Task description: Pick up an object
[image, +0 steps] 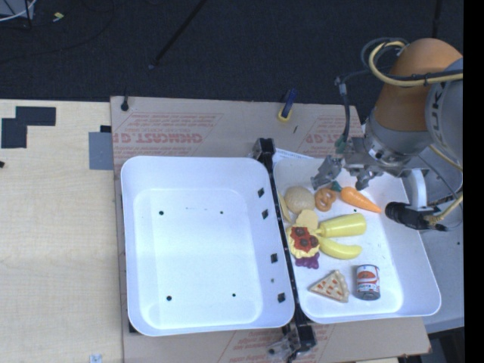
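The right white bin (412, 278) holds several toy foods. At its far end lie a beige potato (299, 199), a small orange pretzel (325, 200) and a carrot (361, 200). Closer in are a yellow squash (344, 224), a banana (340, 249), a yellow-and-red piece (304, 237) on purple grapes (308, 262), a pizza slice (330, 286) and a small can (367, 282). My gripper (345, 177) hangs open just above the bin's far end, over the pretzel and carrot, with nothing between its fingers.
The left white bin (140, 203) sits beside the right one, with a black hinge strip (276, 225) between them. Both rest on a cardboard sheet (189, 131). A blue-and-yellow clamp (286, 106) stands at the cardboard's far edge. The arm's black cable end (408, 215) overhangs the right rim.
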Tool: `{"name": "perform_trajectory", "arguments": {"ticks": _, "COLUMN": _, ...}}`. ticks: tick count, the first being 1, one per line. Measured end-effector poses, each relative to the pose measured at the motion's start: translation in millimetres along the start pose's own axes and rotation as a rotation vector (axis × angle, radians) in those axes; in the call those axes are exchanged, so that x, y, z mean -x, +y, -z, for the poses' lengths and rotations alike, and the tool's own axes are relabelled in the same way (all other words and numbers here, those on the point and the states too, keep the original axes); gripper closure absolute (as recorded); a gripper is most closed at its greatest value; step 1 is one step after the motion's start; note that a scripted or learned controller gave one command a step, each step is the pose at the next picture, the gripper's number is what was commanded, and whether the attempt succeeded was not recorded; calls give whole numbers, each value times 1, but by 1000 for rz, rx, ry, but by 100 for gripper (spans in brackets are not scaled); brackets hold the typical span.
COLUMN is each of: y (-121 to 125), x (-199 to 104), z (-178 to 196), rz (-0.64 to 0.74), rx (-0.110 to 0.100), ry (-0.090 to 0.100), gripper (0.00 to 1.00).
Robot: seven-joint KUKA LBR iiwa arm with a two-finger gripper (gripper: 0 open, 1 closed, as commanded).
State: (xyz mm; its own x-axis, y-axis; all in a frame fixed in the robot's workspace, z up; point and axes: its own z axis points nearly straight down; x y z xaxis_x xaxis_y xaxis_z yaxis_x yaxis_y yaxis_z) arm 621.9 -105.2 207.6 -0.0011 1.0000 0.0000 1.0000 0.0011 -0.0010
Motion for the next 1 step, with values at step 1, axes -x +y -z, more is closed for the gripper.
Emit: {"name": "perform_trajectory", "arguments": {"ticks": 1, "y": -31, "x": 95, "z": -126, "rz": -7, "rx": -6, "ry": 0, "gripper": 0}}
